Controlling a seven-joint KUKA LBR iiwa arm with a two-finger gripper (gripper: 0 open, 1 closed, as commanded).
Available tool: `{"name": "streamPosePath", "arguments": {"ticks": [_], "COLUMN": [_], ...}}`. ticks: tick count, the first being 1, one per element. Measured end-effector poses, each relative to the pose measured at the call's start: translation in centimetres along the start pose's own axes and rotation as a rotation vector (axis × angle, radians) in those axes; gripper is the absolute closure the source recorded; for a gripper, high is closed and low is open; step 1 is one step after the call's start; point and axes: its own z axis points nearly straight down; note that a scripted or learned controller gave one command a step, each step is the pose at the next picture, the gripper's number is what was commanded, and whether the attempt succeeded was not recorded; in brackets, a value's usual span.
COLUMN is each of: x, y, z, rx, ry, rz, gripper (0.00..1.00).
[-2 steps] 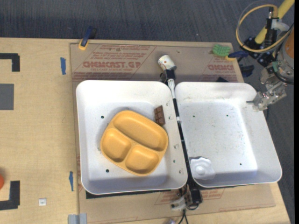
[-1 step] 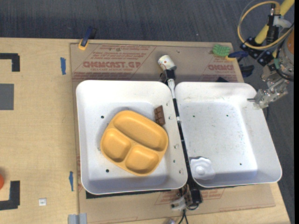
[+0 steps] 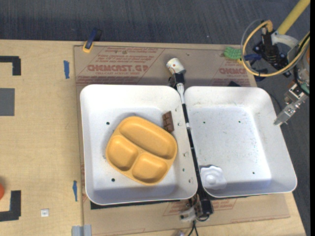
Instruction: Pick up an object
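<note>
Left bin (image 3: 93, 132): yellow divided tray (image 3: 141, 149) lies tilted near centre, w/ small brown block (image 3: 168, 121) touching its upper right edge, close to the bin's right wall. Right bin (image 3: 278, 132): small white object (image 3: 212, 176) at lower left corner. Gripper (image 3: 288, 111) sits at far right, over right bin's outer rim, well apart from all items; can't tell its state, nothing seen in it. Step looks like pre-approach, no target reached yet. Next move prob. calls for swinging left over a bin, lining up above one item, then descending.
</note>
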Motion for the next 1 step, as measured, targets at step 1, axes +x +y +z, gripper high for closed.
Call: {"name": "streamPosePath", "arguments": {"ticks": [1], "x": [1.06], "y": [-0.9], "z": [4.74], "rx": [0.0], "ry": [0.0], "rz": [0.205], "gripper": [1.0]}}
